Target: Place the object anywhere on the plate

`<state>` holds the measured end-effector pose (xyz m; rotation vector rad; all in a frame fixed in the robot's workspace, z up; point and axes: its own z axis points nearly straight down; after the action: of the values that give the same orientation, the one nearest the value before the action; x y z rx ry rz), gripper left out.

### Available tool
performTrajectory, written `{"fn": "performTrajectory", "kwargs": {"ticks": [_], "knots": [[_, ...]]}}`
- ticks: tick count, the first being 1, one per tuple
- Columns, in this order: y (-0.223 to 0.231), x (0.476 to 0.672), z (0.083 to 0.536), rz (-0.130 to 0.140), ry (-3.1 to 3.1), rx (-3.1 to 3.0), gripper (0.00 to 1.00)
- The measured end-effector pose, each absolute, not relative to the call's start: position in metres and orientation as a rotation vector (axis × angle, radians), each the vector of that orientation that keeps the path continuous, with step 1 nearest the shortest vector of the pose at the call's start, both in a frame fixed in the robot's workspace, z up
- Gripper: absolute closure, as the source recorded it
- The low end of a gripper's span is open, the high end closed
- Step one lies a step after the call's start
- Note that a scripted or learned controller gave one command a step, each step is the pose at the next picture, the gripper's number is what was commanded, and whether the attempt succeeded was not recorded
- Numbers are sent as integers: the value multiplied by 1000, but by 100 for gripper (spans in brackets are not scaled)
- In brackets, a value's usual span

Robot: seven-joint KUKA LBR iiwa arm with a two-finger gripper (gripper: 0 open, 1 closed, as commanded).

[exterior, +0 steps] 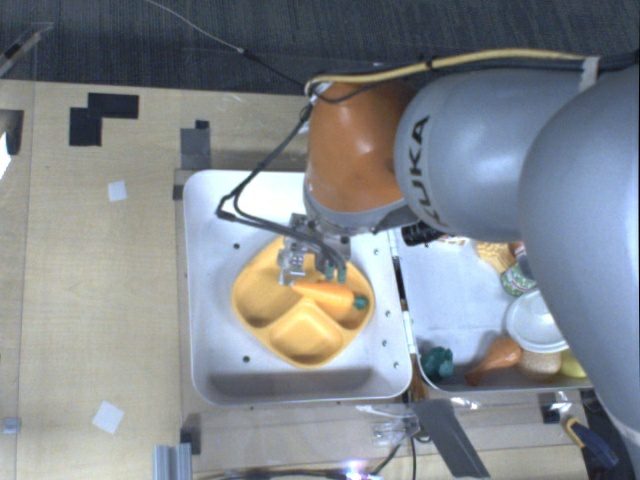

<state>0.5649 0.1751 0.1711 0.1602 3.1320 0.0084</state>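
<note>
gripper low over the yellow plate in the left bin; jaw state: cannot tell. carrot lies on the plate's right compartment, just under the gripper. bare white floor left and below the plate. arm casing reads "kuka". right bin crowded along its near edge.

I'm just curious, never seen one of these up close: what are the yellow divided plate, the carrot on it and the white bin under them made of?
The yellow divided plate looks like moulded plastic: even colour, soft sheen, rounded compartment ridges. The carrot seems to be a plastic toy, uniformly orange with a green tip, though the view is too coarse to be sure. The white bin looks like painted metal or hard plastic, smooth, with small holes or fasteners.
</note>
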Motion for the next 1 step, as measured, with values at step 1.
{"fn": "performTrajectory", "kwargs": {"ticks": [1], "knots": [[172, 566, 172, 6, 3130, 168, 0]]}}
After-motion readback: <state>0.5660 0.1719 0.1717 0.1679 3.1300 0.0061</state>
